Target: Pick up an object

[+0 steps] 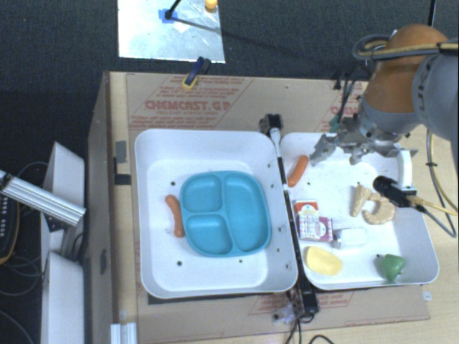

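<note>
Grey gripper (343,147) is hovering with fingers spread open and gripping nothing above the right bin (423,246), near an orange sausage (297,169).

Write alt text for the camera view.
The arm's gripper hangs over the right bin, which holds a sausage, a packet and other small items. The left bin holds a blue tray and another sausage.

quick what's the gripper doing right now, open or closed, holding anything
Gripper: jaws spread open, nothing between them, above the back of the right bin.
</note>
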Controlling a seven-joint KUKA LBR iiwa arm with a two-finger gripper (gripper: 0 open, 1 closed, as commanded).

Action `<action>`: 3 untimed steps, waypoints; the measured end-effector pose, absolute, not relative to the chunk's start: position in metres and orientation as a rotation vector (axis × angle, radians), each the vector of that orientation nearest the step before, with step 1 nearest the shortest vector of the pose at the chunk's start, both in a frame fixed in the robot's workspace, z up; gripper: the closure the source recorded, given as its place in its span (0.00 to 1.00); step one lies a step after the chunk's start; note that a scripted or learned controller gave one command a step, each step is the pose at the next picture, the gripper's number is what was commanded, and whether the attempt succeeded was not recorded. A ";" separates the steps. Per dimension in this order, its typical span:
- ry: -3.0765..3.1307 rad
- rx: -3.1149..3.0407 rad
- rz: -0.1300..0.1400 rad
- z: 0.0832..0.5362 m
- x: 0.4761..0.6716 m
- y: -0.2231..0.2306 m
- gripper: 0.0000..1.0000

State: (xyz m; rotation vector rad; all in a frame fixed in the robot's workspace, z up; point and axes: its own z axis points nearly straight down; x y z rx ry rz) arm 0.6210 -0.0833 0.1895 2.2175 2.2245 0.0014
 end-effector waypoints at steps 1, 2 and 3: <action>2.227 2.216 0.000 0.120 0.654 -0.085 0.00; 2.227 2.215 0.001 0.084 0.669 -0.084 0.00; 2.227 2.210 0.005 0.096 0.670 -0.084 1.00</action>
